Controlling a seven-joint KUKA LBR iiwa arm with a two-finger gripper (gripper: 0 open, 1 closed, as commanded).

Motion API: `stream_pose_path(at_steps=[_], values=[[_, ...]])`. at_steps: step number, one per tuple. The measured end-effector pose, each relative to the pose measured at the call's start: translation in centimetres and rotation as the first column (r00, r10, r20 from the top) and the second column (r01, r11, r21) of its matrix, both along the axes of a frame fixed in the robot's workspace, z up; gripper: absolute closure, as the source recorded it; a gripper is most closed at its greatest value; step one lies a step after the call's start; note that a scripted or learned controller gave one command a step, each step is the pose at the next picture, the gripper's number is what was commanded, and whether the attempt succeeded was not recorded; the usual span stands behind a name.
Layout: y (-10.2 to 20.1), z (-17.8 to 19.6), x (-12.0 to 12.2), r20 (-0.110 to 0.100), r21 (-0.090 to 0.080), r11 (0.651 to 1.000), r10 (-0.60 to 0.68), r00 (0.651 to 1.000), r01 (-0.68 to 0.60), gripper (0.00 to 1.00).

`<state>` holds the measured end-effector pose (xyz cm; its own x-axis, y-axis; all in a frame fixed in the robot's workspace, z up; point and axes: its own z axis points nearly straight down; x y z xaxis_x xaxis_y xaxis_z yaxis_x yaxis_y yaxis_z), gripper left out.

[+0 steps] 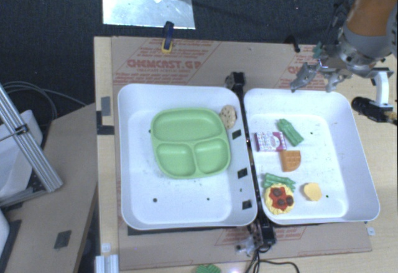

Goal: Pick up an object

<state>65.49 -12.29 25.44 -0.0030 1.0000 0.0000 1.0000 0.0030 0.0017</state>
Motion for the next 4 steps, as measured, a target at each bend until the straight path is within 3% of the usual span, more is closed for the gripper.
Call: stream_pose_path(at_steps=[1,2,3,4], values=[[-0.4,-9.8,-4.0,-0.005,0.001,1.0,-0.003,1.0,0.003,0.0],[-1.3,-16.9,-6.4,0.007,0.002,1.0,-0.006,1.0,0.006,0.0],[2.2,-16.5,-9.6,0.014,-0.005,1.0,-0.002,1.0,0.002,0.0],[2.0,-16.6,-4.0,0.007,-0.002,1.0,0.002,1.0,-0.002,0.0]])
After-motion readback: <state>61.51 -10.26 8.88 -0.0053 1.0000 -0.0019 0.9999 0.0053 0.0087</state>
